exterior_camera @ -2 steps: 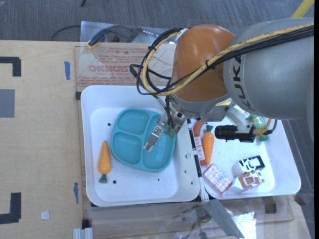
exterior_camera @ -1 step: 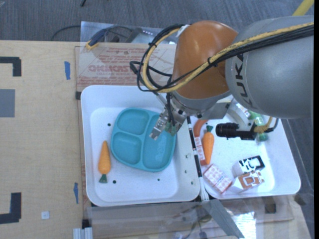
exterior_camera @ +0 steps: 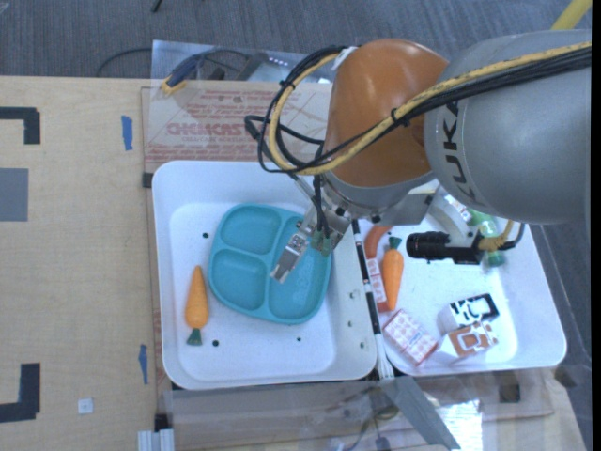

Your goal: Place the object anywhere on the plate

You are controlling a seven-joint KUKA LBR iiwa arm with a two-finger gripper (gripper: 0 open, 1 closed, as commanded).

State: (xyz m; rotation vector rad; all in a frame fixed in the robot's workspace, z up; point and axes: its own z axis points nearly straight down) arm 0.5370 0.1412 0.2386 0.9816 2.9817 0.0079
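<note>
A light blue divided plate [exterior_camera: 268,275] lies in the left bin [exterior_camera: 178,346]. My gripper [exterior_camera: 289,257] hangs over the plate's right side, near the divider between its compartments. A small green patch [exterior_camera: 326,243] shows just beside the gripper's upper part; I cannot tell what it is. The arm's orange band and grey body cover the back of both bins. An orange toy carrot [exterior_camera: 195,299] lies on the left bin's floor, just left of the plate and apart from it.
The right bin [exterior_camera: 540,336] holds a second carrot [exterior_camera: 392,272], a red item [exterior_camera: 374,241], a pink checkered box [exterior_camera: 410,336], a white, orange and black carton [exterior_camera: 471,325] and a green item [exterior_camera: 485,227]. Cardboard [exterior_camera: 207,130] lies behind the bins.
</note>
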